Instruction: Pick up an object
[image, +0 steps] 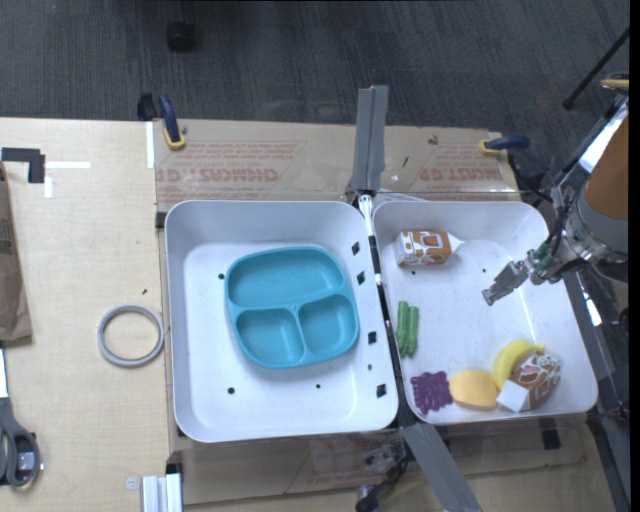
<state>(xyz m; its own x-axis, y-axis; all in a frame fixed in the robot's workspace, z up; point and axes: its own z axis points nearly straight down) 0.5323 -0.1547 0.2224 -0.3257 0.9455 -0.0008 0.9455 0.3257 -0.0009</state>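
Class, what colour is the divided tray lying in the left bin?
Light blue, a teal-like shade; the divided tray shows clearly in the camera view.

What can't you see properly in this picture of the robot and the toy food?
- Pincer, camera view: small and blurred, so open or shut is unclear.
- Arm, camera view: cut off by the right edge.
- Scissors, camera view: cut off by the left edge.
- Round patterned toy, camera view: too small to identify; the banana sits tight against it.
- Carton, camera view: print too small to read.
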